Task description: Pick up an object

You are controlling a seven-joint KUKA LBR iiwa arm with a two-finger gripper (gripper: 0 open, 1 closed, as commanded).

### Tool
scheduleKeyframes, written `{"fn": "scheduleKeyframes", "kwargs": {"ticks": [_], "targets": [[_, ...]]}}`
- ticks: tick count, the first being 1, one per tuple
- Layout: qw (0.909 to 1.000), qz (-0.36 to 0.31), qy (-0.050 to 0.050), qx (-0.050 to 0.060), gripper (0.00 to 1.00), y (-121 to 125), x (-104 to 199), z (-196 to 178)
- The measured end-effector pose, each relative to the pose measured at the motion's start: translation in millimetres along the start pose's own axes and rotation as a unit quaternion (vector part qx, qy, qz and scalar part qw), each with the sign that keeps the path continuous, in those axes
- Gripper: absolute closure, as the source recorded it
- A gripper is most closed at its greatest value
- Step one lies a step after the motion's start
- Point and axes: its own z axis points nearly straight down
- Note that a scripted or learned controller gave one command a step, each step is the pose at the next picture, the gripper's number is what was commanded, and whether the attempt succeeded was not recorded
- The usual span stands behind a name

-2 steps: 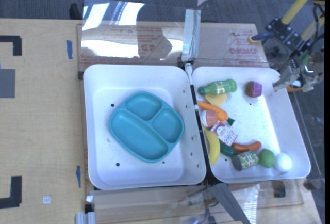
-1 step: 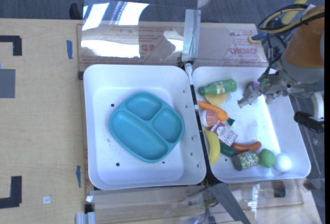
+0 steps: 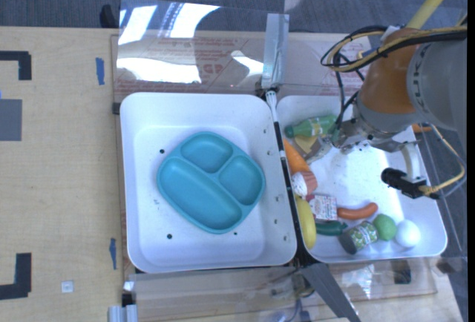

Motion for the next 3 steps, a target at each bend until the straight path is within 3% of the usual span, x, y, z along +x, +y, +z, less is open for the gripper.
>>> {"fn": "scheduleKeyframes", "kwargs": {"ticks": [1,2,3], "targets": [[0.9988,0.04,0.007,0.027,0.0,43,-13,3],[0.9988,0.039,0.006,0.028,1.0,43,-13,-7],[0.9991,0.043,0.002,0.0,1.0,73,68,-101]]}}
